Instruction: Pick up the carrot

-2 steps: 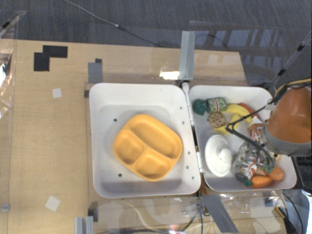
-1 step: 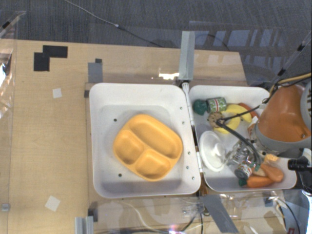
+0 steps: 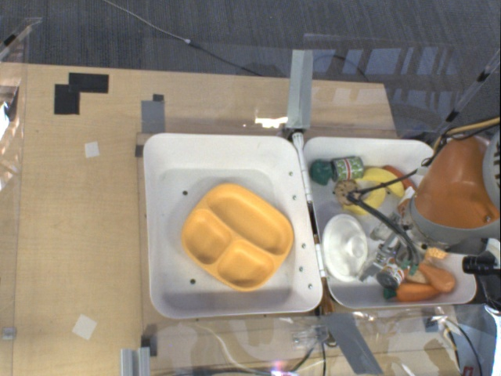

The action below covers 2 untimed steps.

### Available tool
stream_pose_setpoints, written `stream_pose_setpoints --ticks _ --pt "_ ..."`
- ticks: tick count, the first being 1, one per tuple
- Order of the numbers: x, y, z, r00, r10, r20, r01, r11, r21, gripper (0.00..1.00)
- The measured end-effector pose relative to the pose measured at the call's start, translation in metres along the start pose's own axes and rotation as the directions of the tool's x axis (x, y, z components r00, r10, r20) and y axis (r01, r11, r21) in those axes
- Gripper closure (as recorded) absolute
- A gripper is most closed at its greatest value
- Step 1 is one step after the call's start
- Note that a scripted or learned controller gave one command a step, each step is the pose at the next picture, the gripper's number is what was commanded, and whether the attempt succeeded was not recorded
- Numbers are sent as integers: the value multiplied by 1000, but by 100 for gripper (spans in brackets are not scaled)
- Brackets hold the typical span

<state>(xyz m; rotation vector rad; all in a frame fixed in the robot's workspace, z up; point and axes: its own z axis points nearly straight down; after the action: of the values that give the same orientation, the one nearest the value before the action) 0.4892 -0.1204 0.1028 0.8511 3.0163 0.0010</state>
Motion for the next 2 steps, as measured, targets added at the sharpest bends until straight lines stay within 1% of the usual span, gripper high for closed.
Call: stream_pose_setpoints --ticks 1,2 --pt "-3 2 -12 1000 -6 9 6 1000 -4 100" --pt "-4 -3 -14 964 267 0 -267 964 0 100"
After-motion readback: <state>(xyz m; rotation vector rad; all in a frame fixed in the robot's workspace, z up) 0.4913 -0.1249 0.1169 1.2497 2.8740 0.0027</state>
